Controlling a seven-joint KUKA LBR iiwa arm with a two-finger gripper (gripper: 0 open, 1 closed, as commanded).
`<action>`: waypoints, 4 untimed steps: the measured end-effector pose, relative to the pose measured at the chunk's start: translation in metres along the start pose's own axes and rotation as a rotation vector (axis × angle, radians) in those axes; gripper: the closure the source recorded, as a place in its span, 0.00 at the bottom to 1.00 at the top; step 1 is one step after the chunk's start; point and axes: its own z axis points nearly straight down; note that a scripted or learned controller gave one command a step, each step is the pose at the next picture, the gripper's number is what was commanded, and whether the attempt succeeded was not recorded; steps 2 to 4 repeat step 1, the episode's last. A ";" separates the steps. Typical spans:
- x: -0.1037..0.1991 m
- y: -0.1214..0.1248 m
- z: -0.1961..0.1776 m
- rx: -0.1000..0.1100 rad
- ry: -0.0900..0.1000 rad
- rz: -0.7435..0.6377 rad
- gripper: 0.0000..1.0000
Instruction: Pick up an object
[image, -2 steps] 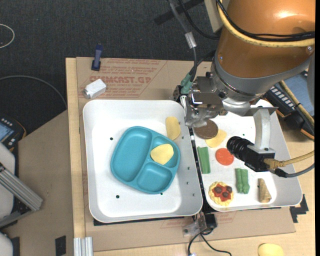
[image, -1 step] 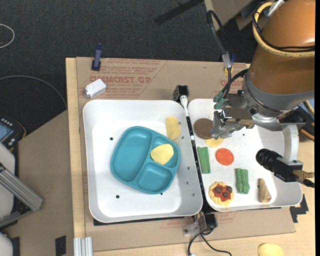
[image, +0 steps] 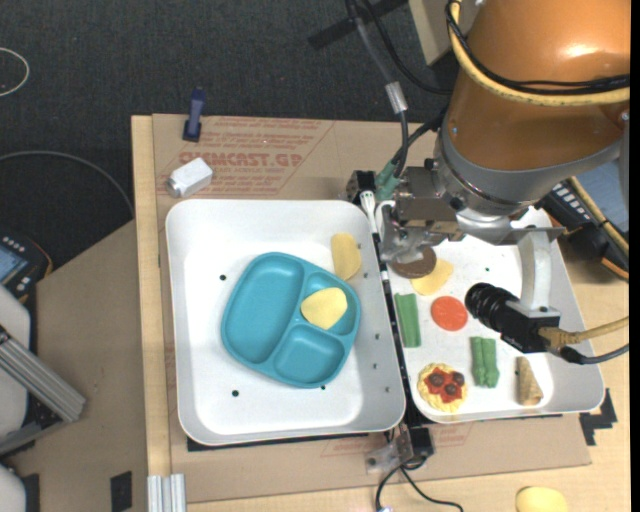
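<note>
The left bin (image: 195, 300) holds a blue divided plate (image: 270, 325) with a yellow piece (image: 324, 306) in a right-hand compartment. In the right bin (image: 570, 385), the end effector (image: 410, 245) hangs just over a brown disc (image: 412, 267), the likely target. I cannot tell whether it is open or closed. It should descend straight and centred, avoiding the bin wall.

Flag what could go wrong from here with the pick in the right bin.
The gripper hangs close to the right bin's left wall, so it might knock that edge. The brown disc beneath it looks flat and seems to lie against a yellow slice, so a grasp could slip off or drag both.
</note>
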 end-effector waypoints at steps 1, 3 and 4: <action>-0.014 0.000 -0.036 -0.002 -0.001 0.007 1.00; -0.014 0.000 -0.036 -0.002 -0.001 0.007 1.00; -0.014 0.000 -0.036 -0.002 -0.001 0.007 1.00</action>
